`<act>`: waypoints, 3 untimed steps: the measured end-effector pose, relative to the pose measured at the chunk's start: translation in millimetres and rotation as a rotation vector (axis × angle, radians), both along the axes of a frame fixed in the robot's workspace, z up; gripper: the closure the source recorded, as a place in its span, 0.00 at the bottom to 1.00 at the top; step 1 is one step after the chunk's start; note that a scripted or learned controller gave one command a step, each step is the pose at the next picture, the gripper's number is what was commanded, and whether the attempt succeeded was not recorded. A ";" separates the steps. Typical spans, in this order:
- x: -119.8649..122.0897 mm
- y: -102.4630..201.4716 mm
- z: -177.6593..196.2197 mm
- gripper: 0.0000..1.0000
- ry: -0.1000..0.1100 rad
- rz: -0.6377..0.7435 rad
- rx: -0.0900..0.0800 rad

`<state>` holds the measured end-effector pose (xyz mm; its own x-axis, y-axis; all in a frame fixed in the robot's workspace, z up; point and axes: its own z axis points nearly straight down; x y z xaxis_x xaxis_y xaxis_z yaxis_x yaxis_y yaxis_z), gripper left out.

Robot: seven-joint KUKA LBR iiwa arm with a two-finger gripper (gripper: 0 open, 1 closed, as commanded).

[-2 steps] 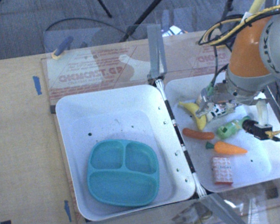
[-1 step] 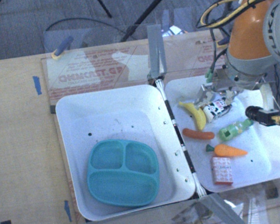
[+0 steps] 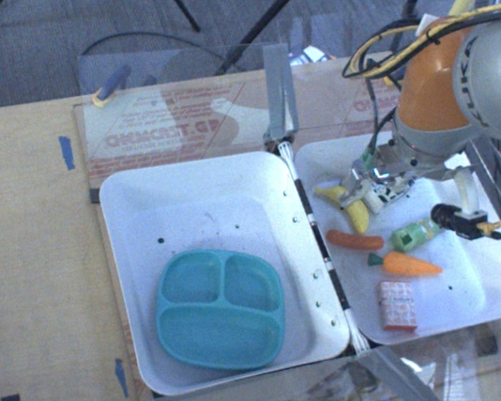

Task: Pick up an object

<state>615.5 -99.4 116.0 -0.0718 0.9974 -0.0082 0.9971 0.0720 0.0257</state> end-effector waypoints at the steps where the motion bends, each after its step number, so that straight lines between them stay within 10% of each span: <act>1: 5.3 -1.0 -10.0 0.00 -0.011 0.039 -0.006; 2: -0.2 -4.4 -10.1 0.00 -0.015 0.186 -0.013; 3: 4.8 -1.4 2.8 1.00 -0.027 0.189 -0.009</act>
